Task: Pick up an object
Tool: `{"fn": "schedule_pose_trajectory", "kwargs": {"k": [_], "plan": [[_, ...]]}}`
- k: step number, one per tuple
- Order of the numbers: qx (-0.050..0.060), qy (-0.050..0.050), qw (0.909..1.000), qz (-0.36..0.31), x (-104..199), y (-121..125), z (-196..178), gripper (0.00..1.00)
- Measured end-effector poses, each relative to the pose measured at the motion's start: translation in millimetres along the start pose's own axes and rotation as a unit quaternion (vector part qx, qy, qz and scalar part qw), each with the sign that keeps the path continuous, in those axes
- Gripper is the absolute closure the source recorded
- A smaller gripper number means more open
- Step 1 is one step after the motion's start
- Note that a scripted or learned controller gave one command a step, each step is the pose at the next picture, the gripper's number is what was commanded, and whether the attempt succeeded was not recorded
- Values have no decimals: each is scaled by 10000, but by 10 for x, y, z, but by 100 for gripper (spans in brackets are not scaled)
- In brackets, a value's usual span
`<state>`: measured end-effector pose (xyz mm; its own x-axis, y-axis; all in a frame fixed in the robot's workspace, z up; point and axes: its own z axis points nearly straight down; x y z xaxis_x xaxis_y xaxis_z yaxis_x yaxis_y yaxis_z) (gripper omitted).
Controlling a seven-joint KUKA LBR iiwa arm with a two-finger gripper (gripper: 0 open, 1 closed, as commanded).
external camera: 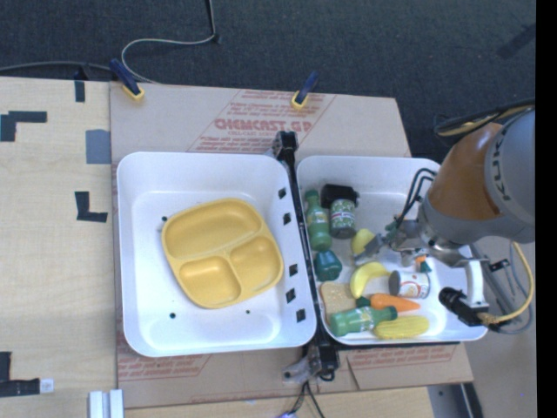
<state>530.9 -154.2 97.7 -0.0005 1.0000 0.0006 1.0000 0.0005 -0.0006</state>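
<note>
The right bin [374,171] holds a pile of toy food. In it are an upright green bottle [318,225], a dark jar with a green label [343,219], a black item [338,194], a small yellow piece [362,239], a banana [367,277], a carrot [393,302], a corn cob [402,327], a lying green bottle [355,320] and a white can [414,286]. My gripper [385,244] hangs low over the middle of this bin, just right of the small yellow piece and above the banana. I see nothing held in it.
The left bin [139,233] carries a yellow divided plate [223,251]. A black divider clip [285,144] sits between the bins. The grey arm with its orange band [466,181] covers the right bin's right side. Cables run along the right edge.
</note>
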Motion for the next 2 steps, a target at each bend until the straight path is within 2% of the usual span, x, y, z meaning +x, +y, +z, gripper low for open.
{"fn": "schedule_pose_trajectory", "kwargs": {"k": [1,2], "plan": [[59,-44,10000,13,485,606,72,0],[84,1,10000,4,531,599,-1,100]]}}
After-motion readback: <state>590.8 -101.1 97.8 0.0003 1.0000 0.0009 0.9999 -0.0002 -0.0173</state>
